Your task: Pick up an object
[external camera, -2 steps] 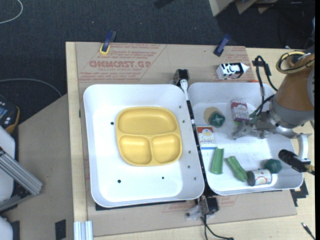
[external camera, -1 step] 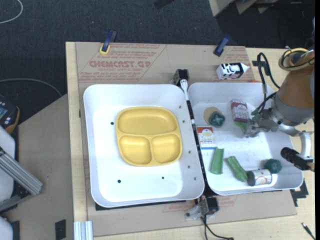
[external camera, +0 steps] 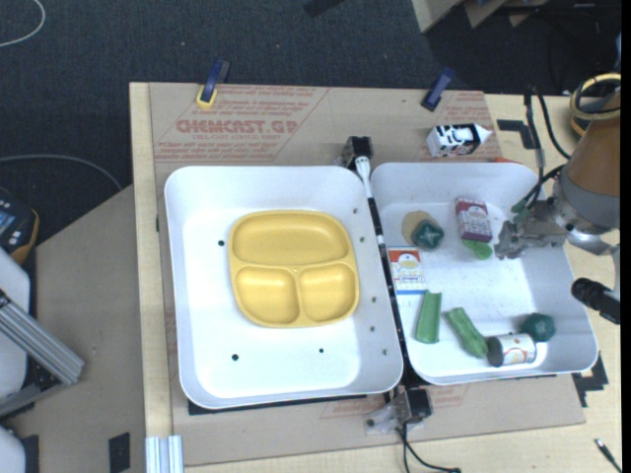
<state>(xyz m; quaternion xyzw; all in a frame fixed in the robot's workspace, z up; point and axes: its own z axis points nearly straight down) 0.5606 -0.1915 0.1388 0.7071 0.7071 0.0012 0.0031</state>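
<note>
- The arm (external camera: 596,180), grey with an orange band, reached in from the right over the right bin (external camera: 552,363), its metal gripper (external camera: 513,239) low above the bin's upper right part.
- Whether the jaws were spread or pressed together could not be told; nothing showed between them.
- Just left of the gripper lay a small maroon packet (external camera: 474,219) with a pale label, and a small green piece (external camera: 480,250) at its lower edge.
- Further left, a dark green knobbly lump (external camera: 428,234) rested against a flat tan disc (external camera: 416,222).
- A small flat carton (external camera: 406,269), white with a red top, lay against the bin's left wall.
- Lower down, two smooth green sticks stood apart: one nearly upright (external camera: 428,317), the other slanted (external camera: 466,331).
- The slanted stick's end met a small cylinder (external camera: 515,349) lying on its side, white with a red end.
- A round dark green object (external camera: 538,326) sat just above the cylinder's right end.
- The left bin (external camera: 197,294), shallow, white and round-cornered, held a glossy yellow plastic tray (external camera: 293,266) with three compartments.
- Both bins rested on a brown cardboard-covered surface (external camera: 266,126) printed with red lettering.
- A black-and-white patterned object (external camera: 457,139) lay on the surface beyond the right bin.
</note>
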